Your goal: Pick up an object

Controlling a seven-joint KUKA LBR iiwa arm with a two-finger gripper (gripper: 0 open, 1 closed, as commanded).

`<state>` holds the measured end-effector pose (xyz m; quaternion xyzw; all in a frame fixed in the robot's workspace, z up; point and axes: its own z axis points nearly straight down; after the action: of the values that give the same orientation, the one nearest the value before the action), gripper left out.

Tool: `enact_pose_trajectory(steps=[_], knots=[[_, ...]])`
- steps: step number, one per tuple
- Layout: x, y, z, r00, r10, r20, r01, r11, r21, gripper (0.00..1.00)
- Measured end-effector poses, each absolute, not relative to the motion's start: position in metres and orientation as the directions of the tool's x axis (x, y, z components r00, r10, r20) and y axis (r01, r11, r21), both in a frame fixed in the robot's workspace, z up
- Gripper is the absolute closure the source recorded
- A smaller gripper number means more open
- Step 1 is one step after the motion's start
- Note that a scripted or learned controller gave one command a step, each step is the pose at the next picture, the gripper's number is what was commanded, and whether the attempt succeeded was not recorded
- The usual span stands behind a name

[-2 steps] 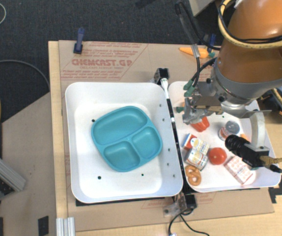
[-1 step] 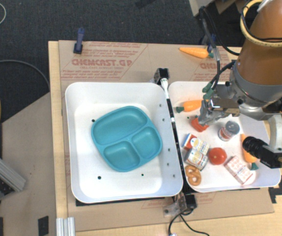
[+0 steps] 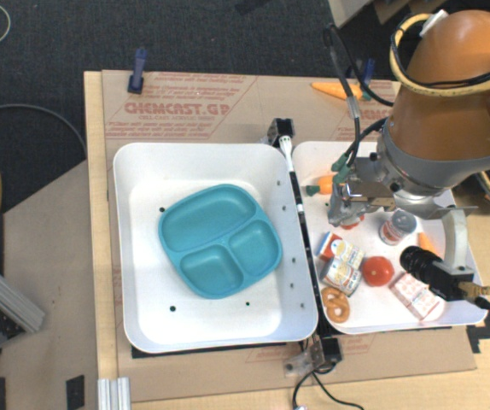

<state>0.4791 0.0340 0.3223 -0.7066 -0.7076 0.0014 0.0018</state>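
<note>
Hovering low over the right bin (image 3: pixel 475 314), the gripper (image 3: pixel 345 214) hangs just far of a small carton (image 3: pixel 341 263) and red tomato (image 3: pixel 378 269); its opening cannot be judged. Descending squarely onto one separated item would probably grasp best

We see the arm (image 3: pixel 450 101) covering much of the right bin (image 3: pixel 373 314); the gripper (image 3: pixel 347 212) is too dark and small for us to read.
</note>
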Motion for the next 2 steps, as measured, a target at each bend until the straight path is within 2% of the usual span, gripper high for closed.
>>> enact_pose_trajectory(steps=[1,2], knots=[[0.479,0.092,0.308,-0.006,1.0,0.001,1.0,0.006,-0.005,1.0],[0.478,0.125,0.257,-0.003,1.0,0.0,1.0,0.003,-0.008,1.0]])
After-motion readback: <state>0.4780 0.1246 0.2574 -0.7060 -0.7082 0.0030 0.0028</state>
